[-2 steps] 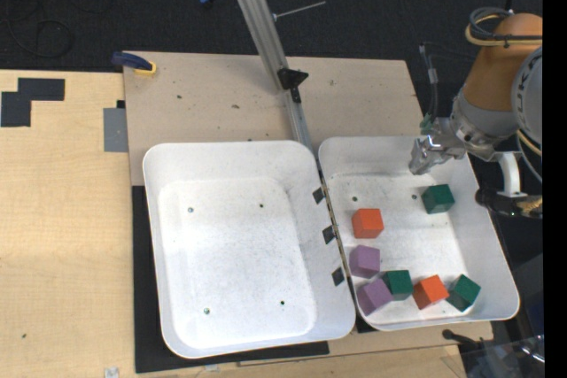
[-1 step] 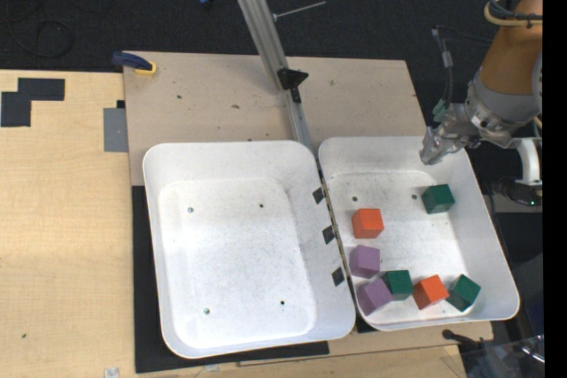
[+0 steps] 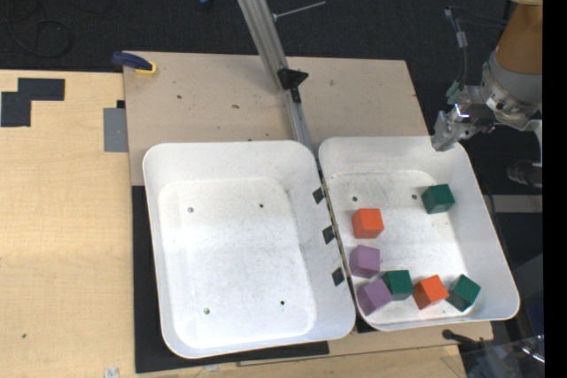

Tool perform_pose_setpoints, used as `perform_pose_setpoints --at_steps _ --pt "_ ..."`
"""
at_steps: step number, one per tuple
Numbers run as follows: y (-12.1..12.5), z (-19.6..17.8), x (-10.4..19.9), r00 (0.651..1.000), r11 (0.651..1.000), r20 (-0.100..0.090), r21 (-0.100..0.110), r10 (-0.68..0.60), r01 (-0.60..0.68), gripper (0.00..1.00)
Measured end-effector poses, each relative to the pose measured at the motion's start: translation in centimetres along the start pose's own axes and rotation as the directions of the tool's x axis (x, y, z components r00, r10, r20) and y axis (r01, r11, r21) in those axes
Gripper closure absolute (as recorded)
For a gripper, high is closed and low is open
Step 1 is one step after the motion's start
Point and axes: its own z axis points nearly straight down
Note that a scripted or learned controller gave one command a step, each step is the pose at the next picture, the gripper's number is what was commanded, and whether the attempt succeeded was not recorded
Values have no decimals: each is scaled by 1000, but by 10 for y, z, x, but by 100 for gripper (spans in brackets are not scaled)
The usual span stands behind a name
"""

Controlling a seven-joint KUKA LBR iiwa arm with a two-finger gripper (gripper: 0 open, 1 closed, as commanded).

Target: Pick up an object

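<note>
The right bin (image 3: 478, 235) holds several small blocks. An orange block (image 3: 368, 222) lies near its middle and a green block (image 3: 438, 198) sits toward the far right. Two purple blocks (image 3: 364, 261) (image 3: 374, 294), a green block (image 3: 399, 282), another orange block (image 3: 431, 290) and a third green block (image 3: 463, 291) cluster along the near edge. My gripper (image 3: 446, 137) hangs over the bin's far right corner, well above and behind the blocks, with nothing seen in it.
The left bin (image 3: 177, 168) stands beside the right one, with black clips (image 3: 326, 234) along the shared edge. A slanted aluminium rail (image 3: 261, 22) rises behind the bins. A blue-and-yellow clamp (image 3: 135, 62) lies at the board's far left corner.
</note>
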Motion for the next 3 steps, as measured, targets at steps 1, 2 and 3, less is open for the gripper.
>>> perform_pose_setpoints --at_steps 1,2,3 --pt "-18 -8 47 1000 1000 -4 6 2 -2 100" --pt "-29 -14 102 1000 1000 -4 7 3 -2 100" --pt "-39 -18 152 1000 1000 -4 8 3 -3 100"
